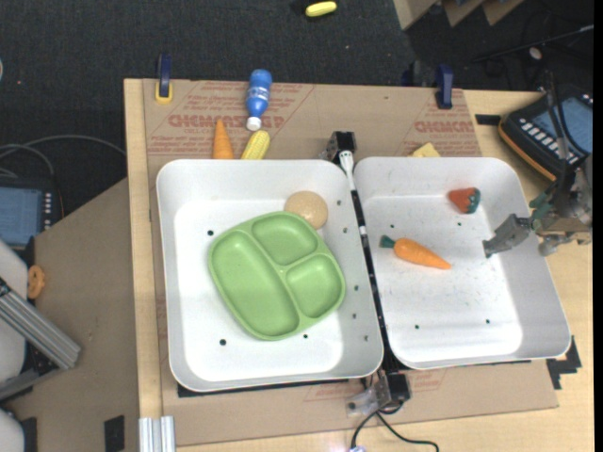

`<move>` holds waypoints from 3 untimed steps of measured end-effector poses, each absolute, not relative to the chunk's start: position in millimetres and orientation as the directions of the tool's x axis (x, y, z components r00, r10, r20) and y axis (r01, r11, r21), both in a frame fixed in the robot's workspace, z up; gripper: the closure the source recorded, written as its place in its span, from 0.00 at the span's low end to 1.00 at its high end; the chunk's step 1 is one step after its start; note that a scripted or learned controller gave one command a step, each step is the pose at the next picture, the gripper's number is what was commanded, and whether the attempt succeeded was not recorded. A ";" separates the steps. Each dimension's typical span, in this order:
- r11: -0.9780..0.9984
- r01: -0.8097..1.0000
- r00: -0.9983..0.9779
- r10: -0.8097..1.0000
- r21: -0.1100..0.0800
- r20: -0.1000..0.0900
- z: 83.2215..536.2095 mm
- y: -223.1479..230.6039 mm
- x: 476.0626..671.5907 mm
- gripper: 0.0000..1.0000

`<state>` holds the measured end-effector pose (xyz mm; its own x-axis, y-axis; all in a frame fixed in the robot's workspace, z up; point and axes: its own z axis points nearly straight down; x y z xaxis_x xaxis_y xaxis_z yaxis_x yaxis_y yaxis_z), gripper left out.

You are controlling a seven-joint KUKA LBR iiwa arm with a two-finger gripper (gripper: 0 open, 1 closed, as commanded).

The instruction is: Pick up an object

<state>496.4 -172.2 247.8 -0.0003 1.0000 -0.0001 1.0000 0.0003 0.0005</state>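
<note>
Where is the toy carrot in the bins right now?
The toy carrot lies in the right bin, in its left half near the divider, below and left of the red strawberry and left of the end effector.

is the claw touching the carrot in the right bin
Apart. The camera view shows bare white bin floor between the claw at the right edge and the carrot lying mid-bin.

Grey metal tool (513,234), seemingly teal-trimmed, partly cropped
</note>
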 end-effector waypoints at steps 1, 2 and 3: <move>0.004 1.000 -0.004 1.000 -0.006 0.003 111.3 -165.8 546.9 0.00; 0.006 1.000 -0.006 1.000 0.005 0.000 83.2 -142.9 631.0 0.00; 0.003 1.000 -0.003 1.000 0.006 -0.002 85.3 -137.2 668.7 0.00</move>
<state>668.7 -137.2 85.3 -0.0026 1.0000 -0.0015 1.0000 0.0026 0.0063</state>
